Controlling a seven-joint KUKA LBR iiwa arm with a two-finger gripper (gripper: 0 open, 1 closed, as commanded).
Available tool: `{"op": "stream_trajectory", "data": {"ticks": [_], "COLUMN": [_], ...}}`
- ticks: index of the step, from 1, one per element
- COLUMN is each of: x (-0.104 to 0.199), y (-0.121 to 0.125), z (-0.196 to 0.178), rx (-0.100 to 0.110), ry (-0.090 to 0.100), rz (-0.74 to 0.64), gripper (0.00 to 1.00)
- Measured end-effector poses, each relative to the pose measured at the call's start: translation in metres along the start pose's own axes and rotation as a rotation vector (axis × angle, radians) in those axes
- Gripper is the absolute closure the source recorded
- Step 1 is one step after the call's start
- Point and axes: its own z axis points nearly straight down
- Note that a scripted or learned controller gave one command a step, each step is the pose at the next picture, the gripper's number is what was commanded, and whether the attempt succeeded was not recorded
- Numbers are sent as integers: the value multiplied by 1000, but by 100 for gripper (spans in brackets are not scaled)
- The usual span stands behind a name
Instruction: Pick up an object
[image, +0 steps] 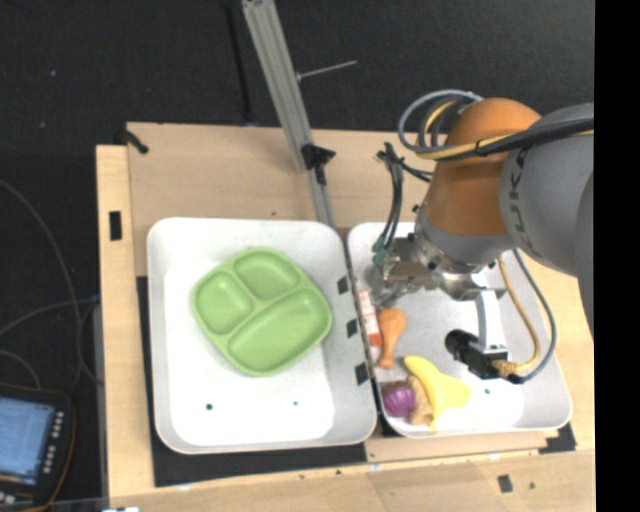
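Camera view, green plate (263, 311) in left bin (170, 400)

Legible text is limited to part of the maker's name on the grey arm (545, 200): the dark capitals "KU", set sideways and running vertically along the housing just beside the orange band (478, 165); the remaining letters are cut off at the frame edge. The lit screen (28, 440) at lower left is too small to read
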Motion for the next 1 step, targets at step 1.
{"op": "stream_trajectory", "data": {"ticks": [1], "x": [58], "y": [-6], "z": [-10], "rx": [-2], "ry": [2], "rz": [-3], "gripper": [100]}}
